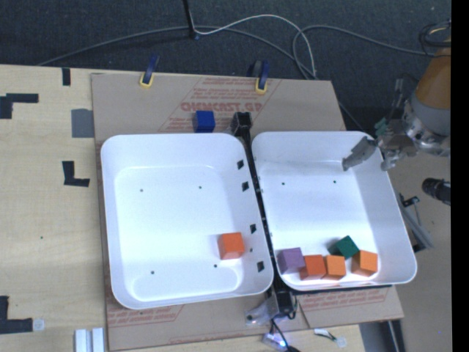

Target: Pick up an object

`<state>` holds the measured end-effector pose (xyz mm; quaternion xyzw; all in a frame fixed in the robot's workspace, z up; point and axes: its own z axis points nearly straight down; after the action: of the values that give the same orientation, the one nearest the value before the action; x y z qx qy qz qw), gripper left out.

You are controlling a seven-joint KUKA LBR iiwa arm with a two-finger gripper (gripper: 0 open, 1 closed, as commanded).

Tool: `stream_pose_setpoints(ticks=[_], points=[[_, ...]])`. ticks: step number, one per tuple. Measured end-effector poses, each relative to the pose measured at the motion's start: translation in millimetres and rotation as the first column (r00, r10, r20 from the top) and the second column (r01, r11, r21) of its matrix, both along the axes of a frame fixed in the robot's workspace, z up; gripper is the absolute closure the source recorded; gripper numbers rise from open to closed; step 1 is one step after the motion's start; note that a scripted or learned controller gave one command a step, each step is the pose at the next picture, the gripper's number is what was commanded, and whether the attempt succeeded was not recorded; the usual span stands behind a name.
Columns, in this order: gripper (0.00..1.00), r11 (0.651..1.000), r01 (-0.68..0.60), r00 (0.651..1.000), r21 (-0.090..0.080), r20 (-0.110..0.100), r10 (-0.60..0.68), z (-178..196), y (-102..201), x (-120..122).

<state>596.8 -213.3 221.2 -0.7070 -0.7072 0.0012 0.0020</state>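
Blocks: I saw five bunched along the right bin's point(381, 218) lower edge, lower right of frame: purple point(291, 259), two orange point(314, 267) point(335, 267), green point(344, 246), another orange point(365, 262).
Lone orange block point(231, 245): sat lower right in the left bin point(117, 196).
Blue block point(204, 120): lay on cardboard above the left bin.
Gripper point(370, 155): hung over the right bin's upper right corner; I noted fingers spread, pinching nothing.
Arm point(432, 101): came in at the right edge.
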Motion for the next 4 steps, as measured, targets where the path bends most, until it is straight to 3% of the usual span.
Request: stream_pose_setpoints(ticks=[2,3,4], points=[[0.0,1.0,-0.001,1.0,0.0,-0.002,0.001,-124.2,1.0,2.4],[1.0,1.0,-0.001,1.0,-0.001,0.004,0.001,-110.4,0.6,4.2],[1.0,1.0,0.0,1.0,-0.003,0.01,0.0,-47.6,-0.2,7.6]])
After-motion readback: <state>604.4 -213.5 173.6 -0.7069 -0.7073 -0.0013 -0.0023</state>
